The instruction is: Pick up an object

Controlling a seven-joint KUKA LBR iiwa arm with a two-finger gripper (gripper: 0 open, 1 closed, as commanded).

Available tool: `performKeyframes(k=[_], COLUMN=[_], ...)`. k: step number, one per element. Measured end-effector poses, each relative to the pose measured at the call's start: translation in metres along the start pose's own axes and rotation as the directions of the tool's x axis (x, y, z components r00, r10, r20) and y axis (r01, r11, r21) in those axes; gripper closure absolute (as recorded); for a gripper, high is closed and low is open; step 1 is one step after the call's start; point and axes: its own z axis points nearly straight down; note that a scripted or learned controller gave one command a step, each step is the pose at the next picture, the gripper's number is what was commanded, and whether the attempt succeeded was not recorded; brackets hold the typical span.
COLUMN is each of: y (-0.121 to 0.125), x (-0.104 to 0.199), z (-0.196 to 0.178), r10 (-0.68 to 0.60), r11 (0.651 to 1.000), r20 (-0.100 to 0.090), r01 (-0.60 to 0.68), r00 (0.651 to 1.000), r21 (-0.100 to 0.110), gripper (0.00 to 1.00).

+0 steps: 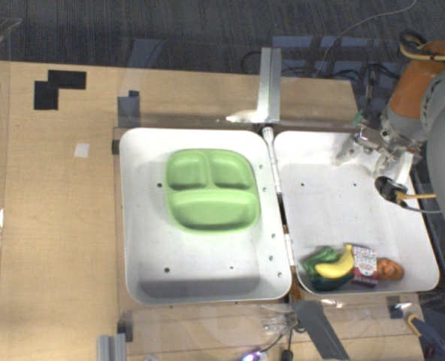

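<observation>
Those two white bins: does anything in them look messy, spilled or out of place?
Nothing looks spilled or broken. The green plate lies flat in the left bin. The one untidy spot is the near corner of the right bin, where a banana, something green and a small packet sit heaped together, touching.

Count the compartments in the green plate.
3. The green plate in the left bin has two small compartments along its far side and one large one on its near side.

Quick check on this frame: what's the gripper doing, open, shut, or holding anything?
Gripper: at the far right corner of the right bin, well away from the banana pile; open or shut cannot be told.
</observation>
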Motion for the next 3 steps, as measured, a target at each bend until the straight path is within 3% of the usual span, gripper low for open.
performKeyframes(k=[1, 2, 3], y=[0.000, 0.003, 0.003], x=[-0.001, 0.001, -0.002], z=[0.001, -0.013, -0.012], r10=[0.001, -0.007, -0.006], r11=[1.000, 1.000, 1.000], r20=[0.001, 0.003, 0.005], r01=[-0.001, 0.007, 0.006], r00=[1.000, 1.000, 1.000], r21=[-0.001, -0.017, -0.014], gripper=[0.00, 1.00, 0.00])
